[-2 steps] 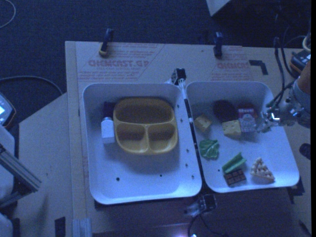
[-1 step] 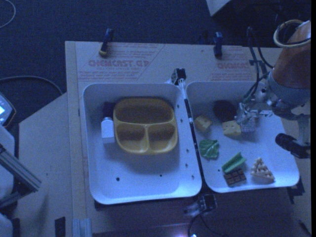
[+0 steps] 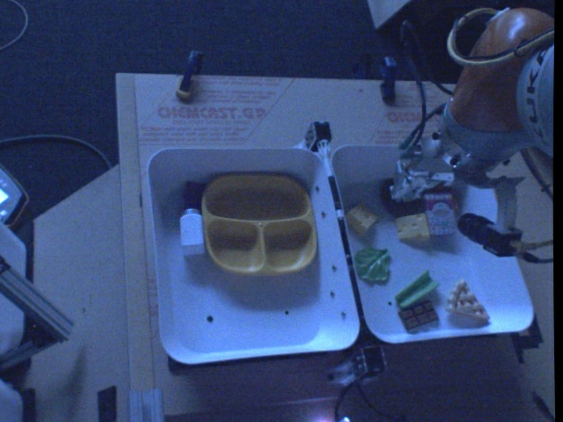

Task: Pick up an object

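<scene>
In the right bin [image 3: 519, 301], the hand [image 3: 415, 185] hangs low over the far side, just above a dark block [image 3: 393, 192] and beside a pink carton [image 3: 440, 213] and a yellow cheese wedge [image 3: 413, 228]; in this dim light I cannot tell how far open it is or whether it has hold of anything. The cheese wedge looks like a light, stiff plastic toy, probably a little slippery. Its sloping faces would likely slide out, so I would take it across its flat parallel sides.
</scene>
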Controlling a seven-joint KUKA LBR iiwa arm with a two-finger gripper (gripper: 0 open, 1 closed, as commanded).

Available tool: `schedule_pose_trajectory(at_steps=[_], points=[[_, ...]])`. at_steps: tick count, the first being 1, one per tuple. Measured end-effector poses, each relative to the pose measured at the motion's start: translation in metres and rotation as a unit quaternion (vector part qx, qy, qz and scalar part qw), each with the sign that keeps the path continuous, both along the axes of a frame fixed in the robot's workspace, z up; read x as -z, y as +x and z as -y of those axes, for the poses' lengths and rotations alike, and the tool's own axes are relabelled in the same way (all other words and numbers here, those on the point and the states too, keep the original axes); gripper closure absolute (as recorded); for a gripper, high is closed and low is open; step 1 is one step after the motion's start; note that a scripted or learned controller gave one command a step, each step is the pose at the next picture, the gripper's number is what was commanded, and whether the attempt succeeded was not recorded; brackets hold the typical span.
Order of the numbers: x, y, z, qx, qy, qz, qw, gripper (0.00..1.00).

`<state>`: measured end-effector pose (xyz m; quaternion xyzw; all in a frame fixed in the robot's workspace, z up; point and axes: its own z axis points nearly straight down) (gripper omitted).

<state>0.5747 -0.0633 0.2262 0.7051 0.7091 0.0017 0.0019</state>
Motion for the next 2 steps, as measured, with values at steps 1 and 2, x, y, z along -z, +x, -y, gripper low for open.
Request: schedule_pose_trajectory(at_steps=[1,2], points=[[0.0018,0.0015,-0.0518,0.000,0.0005,-0.002,1.0000,1.00],[-0.0065,0.0048,-0.0466,0.002,-0.0003,-0.001,1.0000,1.00]])
